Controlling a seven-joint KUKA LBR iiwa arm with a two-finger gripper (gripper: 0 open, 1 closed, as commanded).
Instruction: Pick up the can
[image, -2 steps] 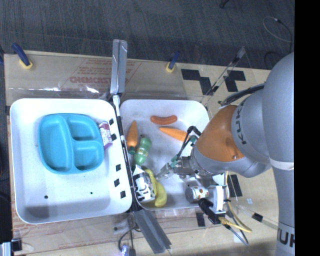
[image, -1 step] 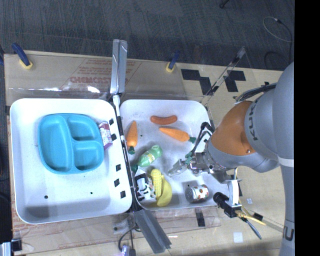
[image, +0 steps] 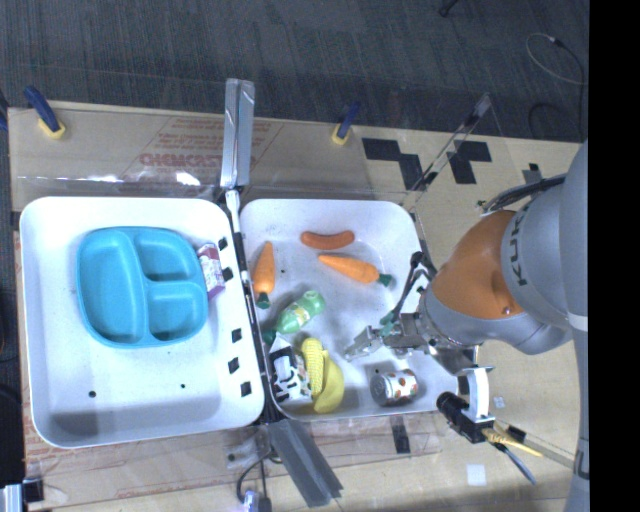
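Note:
The can (image: 393, 386), short and silvery with a red-brown label, lies on its side near the front right corner of the right bin (image: 400, 215). My gripper (image: 373, 338) hovers just above and to the left of it, over the bin floor. Its fingers stand open and hold nothing. The grey arm with its orange band (image: 480, 275) reaches in from the right, over the bin's right rim.
The right bin also holds a sausage (image: 327, 239), two carrots (image: 350, 267) (image: 263, 270), a green bottle (image: 298, 312), a banana (image: 322, 375) and a black-and-white carton (image: 286, 375). In the left bin (image: 60, 400) sit a blue divided tray (image: 145, 283) and a purple packet (image: 210, 268).

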